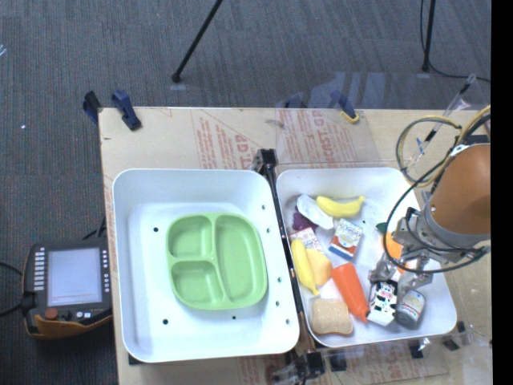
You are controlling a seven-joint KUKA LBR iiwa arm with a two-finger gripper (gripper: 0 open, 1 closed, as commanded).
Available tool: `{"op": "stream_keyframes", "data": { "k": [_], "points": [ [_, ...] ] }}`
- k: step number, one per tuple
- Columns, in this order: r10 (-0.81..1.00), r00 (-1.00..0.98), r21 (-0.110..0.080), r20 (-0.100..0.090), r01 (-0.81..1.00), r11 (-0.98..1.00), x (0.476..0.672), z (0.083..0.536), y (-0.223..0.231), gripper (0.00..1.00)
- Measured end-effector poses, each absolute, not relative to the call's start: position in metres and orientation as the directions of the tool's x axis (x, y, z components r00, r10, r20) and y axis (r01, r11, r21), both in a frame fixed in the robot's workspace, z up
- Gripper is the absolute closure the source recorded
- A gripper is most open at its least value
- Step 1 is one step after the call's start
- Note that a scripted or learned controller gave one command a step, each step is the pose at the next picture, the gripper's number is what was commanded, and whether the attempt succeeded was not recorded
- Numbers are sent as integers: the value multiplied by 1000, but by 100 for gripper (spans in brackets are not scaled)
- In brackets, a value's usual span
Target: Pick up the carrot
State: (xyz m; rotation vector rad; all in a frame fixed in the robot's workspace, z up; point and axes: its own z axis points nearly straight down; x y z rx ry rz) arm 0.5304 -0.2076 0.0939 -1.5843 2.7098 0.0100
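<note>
The carrot (350,289) is an orange cone that lies in the right bin (377,175), near its front, pointing toward the near edge. My gripper (394,268) hangs low over the same bin, just right of the carrot and a little behind it. It is above a black-and-white carton (385,301). The arm's wrist blocks the view between its tips. Nothing of the carrot is covered.
Around the carrot lie a yellow fruit (306,265), a bread slice (331,317), a small white-and-red carton (347,237), a banana (339,205) and a grey can (410,308). The left bin (136,215) holds a green divided plate (216,261). Cables loop above the wrist.
</note>
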Motion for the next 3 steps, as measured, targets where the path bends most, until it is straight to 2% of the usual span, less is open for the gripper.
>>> {"op": "stream_keyframes", "data": {
  "k": [1, 2, 3],
  "points": [
    [-922, -387, -4, -9, -922, 387, 635, 90, -209, 100],
    [-946, -323, -2, -7, -946, 323, 609, 120, -209, 100],
    [-991, 131, -5, -7, -991, -131, 618, 89, -208, 100]
  ]
}}
